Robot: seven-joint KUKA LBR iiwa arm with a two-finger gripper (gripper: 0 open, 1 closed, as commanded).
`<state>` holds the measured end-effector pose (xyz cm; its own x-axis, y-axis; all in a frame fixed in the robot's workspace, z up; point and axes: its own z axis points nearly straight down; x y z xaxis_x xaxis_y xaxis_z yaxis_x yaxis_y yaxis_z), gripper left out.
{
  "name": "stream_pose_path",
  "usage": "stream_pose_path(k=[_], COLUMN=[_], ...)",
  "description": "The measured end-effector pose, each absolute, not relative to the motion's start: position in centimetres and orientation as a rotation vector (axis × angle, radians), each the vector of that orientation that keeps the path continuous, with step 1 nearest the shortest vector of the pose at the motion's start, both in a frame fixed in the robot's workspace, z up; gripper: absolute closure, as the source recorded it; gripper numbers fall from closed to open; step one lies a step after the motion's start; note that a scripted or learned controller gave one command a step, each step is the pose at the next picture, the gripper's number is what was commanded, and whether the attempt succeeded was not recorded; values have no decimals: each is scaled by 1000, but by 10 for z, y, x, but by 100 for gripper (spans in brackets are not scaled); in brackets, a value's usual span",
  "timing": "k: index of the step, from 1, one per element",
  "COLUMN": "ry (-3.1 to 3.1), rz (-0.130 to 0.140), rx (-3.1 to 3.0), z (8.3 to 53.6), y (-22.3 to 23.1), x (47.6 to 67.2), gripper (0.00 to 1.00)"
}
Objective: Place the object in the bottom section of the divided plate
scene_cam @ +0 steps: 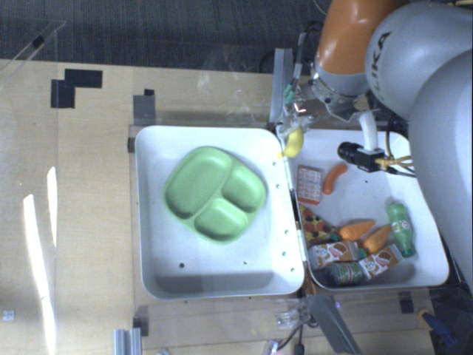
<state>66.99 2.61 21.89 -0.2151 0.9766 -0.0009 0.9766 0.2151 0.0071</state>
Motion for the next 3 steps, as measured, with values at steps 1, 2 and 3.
stream_pose_path(k=[1,2,3], ry=[2675,2749,2745], rz=[7,7,15], rx=[1638,1510,1507], z=[198,222,234], y=[34,57,58], x=[665,641,643], gripper=[100,100,100])
